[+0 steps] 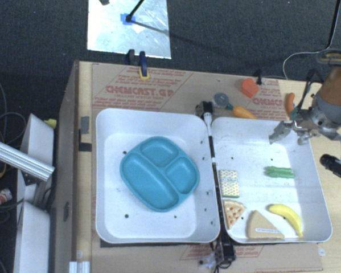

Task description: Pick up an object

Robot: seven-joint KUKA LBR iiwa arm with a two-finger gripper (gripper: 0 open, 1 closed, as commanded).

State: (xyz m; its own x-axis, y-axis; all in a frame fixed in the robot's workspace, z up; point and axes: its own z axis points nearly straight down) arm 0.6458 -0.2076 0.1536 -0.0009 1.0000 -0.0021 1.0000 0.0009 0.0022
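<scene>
**Gripper over right bin's far edge, nothing in it**

Counts:
- 2 white bins side by side: left bin (pixel 109 158), right bin (pixel 316 186).
- Left bin: 1 blue divided plate (pixel 159 173), three compartments, lying flat near the middle.
- Right bin: 5 toy food items, all in the near half. 1 green bean pod (pixel 279 172) toward the right wall; 1 checkered cracker (pixel 228 183) beside the left wall; 1 pizza slice (pixel 232 211) just below the cracker; 1 tan wedge (pixel 262 226) at the near edge; 1 banana (pixel 286 217) just right of the wedge, close to touching it.
- Outside the bins, on the board behind: 1 orange block (pixel 249 87), 1 carrot (pixel 242 112), 1 small orange piece (pixel 290 101) next to the arm.

Gripper (pixel 288 134) sits at the far right corner region of the right bin, well apart from every item. Two fingers spread apart, pointing down-left, nothing between them.

Writing: red print on the cardboard sheet (pixel 140 90) under the bins reads "CHEMCAST G P"; repeated partly at right and along the near edge, too small to read there. No readable labels on the toys.
</scene>
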